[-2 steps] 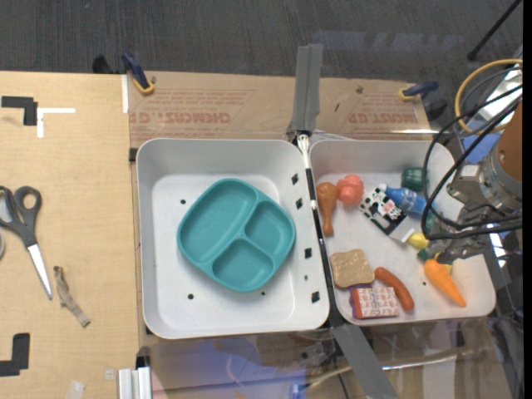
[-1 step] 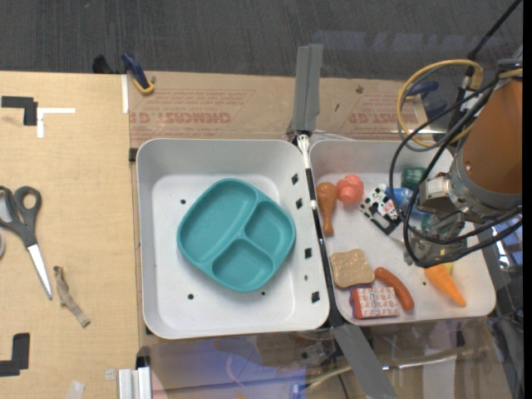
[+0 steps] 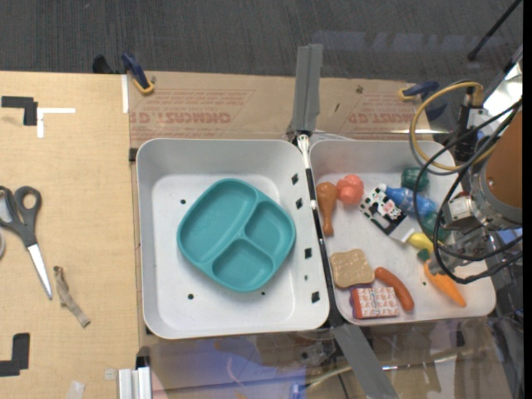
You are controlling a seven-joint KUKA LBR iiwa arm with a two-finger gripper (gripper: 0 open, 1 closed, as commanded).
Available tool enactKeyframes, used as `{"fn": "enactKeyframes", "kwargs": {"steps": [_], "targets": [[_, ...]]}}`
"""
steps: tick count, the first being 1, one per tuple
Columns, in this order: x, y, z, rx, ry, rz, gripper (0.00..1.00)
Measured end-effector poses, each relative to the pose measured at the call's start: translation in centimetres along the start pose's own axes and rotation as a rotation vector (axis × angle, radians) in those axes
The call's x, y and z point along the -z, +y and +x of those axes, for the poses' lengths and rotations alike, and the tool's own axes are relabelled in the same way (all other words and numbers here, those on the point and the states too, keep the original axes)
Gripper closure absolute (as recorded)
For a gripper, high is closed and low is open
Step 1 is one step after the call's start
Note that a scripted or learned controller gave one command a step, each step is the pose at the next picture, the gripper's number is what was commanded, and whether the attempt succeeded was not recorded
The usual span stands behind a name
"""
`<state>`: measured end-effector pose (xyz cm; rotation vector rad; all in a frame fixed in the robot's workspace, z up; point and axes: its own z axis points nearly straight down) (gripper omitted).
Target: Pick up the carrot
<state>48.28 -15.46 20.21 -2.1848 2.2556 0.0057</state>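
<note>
The small orange carrot (image 3: 446, 286) lies on the floor of the right-hand white bin (image 3: 349, 153), close to that bin's right wall and toward its front corner. It is a tapered plastic-looking piece whose long axis runs on a slant, from upper left, where a bit of green shows, down to lower right, near the wall. Its upper end is partly crossed by a tangle of black cables (image 3: 449, 252) hanging off the grey arm (image 3: 504, 173), so where the top finishes is hard to make out. The two-finger gripper (image 3: 462, 233) sits somewhere in that clutter just above the carrot, and I cannot tell whether it is spread or pressed together. Just left of the carrot lies a reddish-orange sausage-shaped toy (image 3: 394, 288), beside a tan slice of toy bread (image 3: 352, 266) and a red-and-white printed packet (image 3: 374, 302). Farther back are a brown drumstick toy (image 3: 327, 205) and a black-and-white patterned block (image 3: 383, 207). The left-hand white bin (image 3: 150, 248) holds a teal divided plate (image 3: 237, 234).
</note>
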Motion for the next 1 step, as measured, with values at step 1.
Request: {"fn": "enactKeyframes", "kwargs": {"steps": [1], "targets": [[-6.01, 0.49, -0.59, 0.169, 0.0, 0.0, 1.0]]}}
